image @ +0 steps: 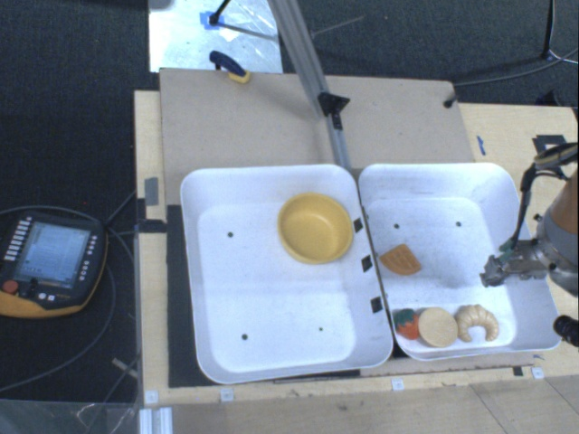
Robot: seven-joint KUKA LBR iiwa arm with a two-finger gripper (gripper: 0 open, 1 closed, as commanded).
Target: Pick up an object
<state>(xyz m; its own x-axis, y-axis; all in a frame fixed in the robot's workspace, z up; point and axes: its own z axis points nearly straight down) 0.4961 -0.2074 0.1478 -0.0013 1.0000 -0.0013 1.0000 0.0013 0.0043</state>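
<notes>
**Ana:** Where was the pincer (489, 276), and how wide did it stand?

**Ben:** It hung low over the right-hand shallow white plastic bin (425, 186), close to that bin's right wall, at the end of the grey arm with the orange band (563, 227). It looked small and dark from above, so I could not tell how far apart its tips were. Nothing showed between them, and I could not say whether it touched the bin floor.

**Ana:** And the things to pick?

**Ben:** All lay in the right bin's near half. A pale tan croissant-shaped pastry toy (477, 322) sat below the pincer, close but apart from it. Just left of that lay a round beige disc like a biscuit (437, 326), touching a small red and green piece (406, 322) in the near left corner. An orange wedge-shaped piece (400, 260) lay by the left wall, well apart from the pincer.

**Ana:** Room to move?

**Ben:** The right bin's middle and far half were bare white floor. The left-hand white bin (208, 242) held only a round yellow plastic bowl (315, 227), upright, near its far right corner; the two bins touched along their shared edge on the brown counter (253, 116).
</notes>
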